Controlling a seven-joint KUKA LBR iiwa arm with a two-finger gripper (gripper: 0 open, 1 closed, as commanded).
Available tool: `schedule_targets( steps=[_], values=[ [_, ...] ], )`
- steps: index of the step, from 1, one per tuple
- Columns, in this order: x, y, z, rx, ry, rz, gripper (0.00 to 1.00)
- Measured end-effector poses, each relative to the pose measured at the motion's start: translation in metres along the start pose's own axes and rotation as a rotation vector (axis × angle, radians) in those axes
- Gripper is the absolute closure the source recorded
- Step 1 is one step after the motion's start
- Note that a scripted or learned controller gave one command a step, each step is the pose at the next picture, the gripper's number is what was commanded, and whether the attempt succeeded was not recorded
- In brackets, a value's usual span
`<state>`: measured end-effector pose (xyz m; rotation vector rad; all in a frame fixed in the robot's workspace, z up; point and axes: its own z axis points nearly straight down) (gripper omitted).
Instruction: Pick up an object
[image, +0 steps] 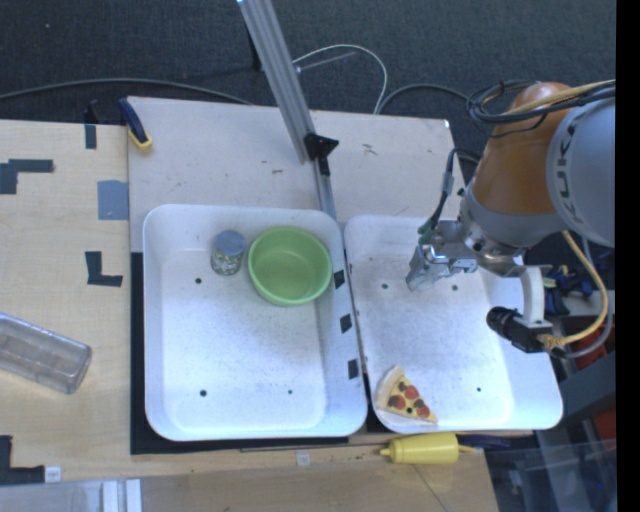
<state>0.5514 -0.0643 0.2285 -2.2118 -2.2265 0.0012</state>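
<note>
gripper hanging over right bin, can't tell its state tbh. pizza slice well below-left of it, tip pointing back up toward gripper.

The arm is a chunky grey thing with a big orange band above the wrist, black and yellow cables looping around it, and a small silvery metal gripper.
</note>
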Motion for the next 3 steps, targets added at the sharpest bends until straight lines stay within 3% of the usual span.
schedule_targets(
  steps=[3],
  values=[
    [0.154, -0.028, 0.003, 0.001, 0.000, 0.000, 1.00]
  ],
)
